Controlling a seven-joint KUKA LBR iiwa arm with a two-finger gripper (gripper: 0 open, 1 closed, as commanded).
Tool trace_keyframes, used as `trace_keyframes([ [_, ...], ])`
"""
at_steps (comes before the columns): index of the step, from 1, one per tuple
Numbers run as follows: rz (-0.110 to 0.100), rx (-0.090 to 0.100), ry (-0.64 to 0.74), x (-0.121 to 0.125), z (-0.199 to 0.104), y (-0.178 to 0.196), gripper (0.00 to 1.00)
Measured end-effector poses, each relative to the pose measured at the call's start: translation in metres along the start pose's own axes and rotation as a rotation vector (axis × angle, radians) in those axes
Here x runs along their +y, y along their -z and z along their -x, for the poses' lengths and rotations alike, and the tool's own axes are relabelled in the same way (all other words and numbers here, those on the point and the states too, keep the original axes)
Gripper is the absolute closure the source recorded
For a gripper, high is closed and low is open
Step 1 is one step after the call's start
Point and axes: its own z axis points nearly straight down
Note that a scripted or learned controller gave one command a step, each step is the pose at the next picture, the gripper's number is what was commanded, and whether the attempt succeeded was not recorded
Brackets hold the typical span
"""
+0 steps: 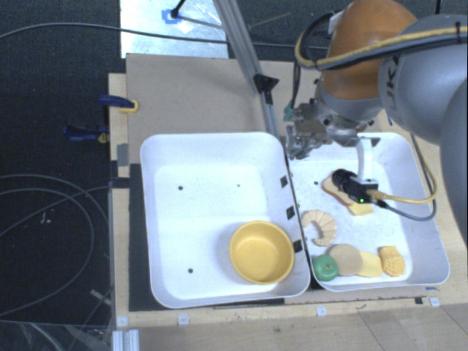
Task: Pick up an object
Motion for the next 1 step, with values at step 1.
trace_keyframes([
  [1,-0.002,0.0,0.0,-0.0245,-0.058,-0.0116,1.0],
])
